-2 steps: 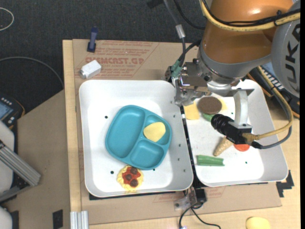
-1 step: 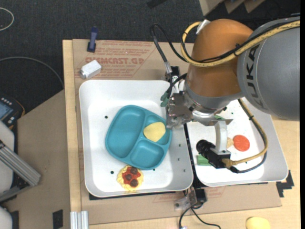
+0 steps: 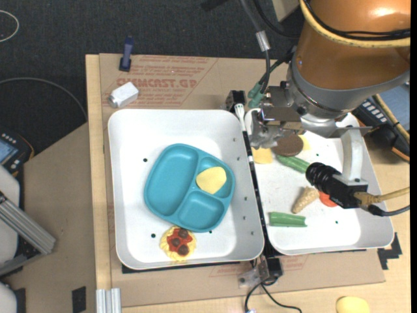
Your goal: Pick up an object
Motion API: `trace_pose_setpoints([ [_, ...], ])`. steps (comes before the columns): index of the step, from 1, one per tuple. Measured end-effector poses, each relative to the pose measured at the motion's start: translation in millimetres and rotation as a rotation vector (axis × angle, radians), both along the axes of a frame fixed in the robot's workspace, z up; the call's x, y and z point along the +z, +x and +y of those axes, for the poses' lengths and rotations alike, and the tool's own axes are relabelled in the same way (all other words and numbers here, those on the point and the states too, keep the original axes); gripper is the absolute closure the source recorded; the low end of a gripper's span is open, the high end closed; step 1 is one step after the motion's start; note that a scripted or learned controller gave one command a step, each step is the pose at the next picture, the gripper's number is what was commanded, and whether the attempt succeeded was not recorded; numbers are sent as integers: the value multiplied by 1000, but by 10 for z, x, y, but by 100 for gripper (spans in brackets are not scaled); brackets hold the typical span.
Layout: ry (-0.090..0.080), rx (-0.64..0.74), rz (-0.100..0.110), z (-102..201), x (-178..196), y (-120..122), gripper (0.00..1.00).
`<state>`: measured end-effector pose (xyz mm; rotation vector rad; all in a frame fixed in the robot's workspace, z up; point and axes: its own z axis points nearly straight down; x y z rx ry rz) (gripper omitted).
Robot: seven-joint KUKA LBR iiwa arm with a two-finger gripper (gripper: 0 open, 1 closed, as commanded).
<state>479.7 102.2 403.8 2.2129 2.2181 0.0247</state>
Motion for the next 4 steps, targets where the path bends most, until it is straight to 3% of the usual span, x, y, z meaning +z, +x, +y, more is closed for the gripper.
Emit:
trace_pose_setpoints([
  [1,-6,0,23,222,-394,-10,100],
  [2,0,1,2,456,769,3,100],
  [3,0,7,10,1250,1347,-14,100],
  [4,-13,-3,32,1222,-49,-21,100],
])
